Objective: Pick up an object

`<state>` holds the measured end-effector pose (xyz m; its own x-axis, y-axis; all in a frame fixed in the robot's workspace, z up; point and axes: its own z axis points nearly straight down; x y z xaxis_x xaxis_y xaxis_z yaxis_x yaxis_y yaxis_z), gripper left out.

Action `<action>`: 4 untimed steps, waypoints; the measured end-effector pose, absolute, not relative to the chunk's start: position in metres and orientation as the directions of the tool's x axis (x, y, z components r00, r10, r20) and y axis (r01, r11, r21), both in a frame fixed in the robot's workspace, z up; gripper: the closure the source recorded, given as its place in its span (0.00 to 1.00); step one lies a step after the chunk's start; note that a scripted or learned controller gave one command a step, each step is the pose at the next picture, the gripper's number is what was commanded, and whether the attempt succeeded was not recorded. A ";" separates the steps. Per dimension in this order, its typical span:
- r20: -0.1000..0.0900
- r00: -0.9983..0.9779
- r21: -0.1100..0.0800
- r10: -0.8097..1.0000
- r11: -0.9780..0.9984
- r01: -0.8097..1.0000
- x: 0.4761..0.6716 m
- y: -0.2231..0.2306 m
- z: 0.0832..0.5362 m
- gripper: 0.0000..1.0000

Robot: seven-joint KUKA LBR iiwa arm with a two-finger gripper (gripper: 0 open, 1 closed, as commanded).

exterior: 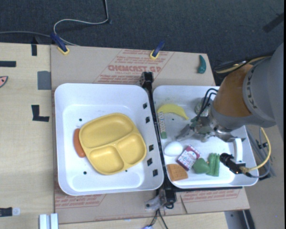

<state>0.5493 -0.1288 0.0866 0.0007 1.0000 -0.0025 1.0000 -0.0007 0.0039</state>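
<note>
You are looking down on two shallow white bins. In the left bin [66,128] a yellow divided plastic tray [112,142] is lying over an orange item [78,143]. The grey arm's gripper [193,128] is hanging in the right bin [181,92], near a yellow banana [173,110], a white egg-shaped object [172,149], a maroon packet [188,157] and green toy pieces [207,165].

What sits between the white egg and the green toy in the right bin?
In the camera view, a small maroon packet lies between the white egg and the green toy.

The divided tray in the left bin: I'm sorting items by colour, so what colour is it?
Yellow. The divided tray shows plainly in the camera view.
</note>
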 end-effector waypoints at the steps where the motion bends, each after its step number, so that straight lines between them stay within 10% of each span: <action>1: -0.002 -0.001 0.005 1.000 0.001 1.000 0.566 -0.100 0.086 0.00; 2: -0.003 0.000 0.004 1.000 0.000 1.000 0.613 -0.099 0.086 0.00; 3: -0.003 -0.001 0.003 1.000 0.001 1.000 0.613 -0.099 0.096 1.00; 4: -0.003 -0.001 0.003 1.000 0.001 1.000 0.613 -0.099 0.095 0.00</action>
